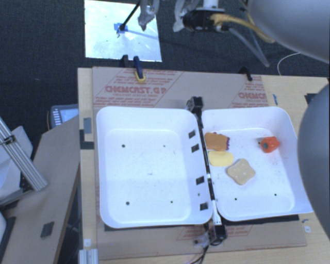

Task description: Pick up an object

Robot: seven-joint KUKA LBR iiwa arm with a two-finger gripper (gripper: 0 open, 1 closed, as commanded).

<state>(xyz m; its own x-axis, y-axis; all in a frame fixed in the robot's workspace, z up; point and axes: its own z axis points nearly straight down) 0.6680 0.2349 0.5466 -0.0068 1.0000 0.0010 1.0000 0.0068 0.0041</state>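
Observation:
The right bin (281, 206) holds several small objects. An orange-brown piece with a purple edge (216, 141) lies near its left wall. Just below that piece are a flat yellow piece (220, 159) and a tan bread-like piece (241, 171). A red-orange object (269, 144) sits apart toward the right wall. My gripper (163, 16) hangs high at the top of the view, beyond the bins' far edge and well away from the objects. Its fingers (146, 15) stand apart, open, with nothing between them.
The left bin (149, 165) sits beside the right one, joined by black clips (200, 180). A brown board (170, 87) lies beneath them, held by a yellow clamp (138, 72). A shiny plate (122, 31) lies at top left. The grey arm (315, 154) looms at the right.

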